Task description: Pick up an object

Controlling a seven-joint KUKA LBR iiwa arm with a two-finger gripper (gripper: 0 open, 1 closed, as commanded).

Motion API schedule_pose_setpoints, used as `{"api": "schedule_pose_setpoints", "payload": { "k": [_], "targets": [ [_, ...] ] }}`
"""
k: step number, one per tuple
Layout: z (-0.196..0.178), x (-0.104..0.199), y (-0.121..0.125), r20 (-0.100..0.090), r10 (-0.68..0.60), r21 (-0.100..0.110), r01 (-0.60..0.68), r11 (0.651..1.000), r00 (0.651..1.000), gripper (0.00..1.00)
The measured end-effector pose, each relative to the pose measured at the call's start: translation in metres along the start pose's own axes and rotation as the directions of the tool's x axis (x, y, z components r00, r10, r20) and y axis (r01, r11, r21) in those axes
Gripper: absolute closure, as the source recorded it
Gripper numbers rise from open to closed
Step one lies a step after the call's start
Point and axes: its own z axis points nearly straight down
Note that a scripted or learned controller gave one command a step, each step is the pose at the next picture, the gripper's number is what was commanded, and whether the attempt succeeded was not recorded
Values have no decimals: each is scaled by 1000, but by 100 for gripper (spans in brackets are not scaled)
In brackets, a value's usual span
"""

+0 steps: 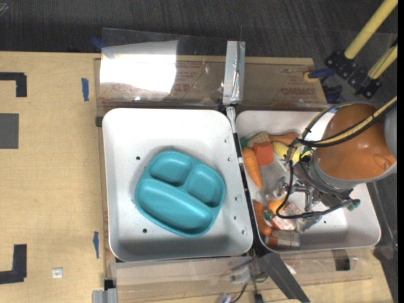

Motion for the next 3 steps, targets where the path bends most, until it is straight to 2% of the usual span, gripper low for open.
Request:
{"api": "schedule_pose_setpoints", "payload": {
  "k": [1,2,3],
  "targets": [
    [3,-82,-62,-1,-219,-7,219,976,976,0],
    [1,-23,-31,-3,-105,-7,105,994,994,0],
    [0,10,0,0,-35,-2,35,999,999,0]
  ]
}}
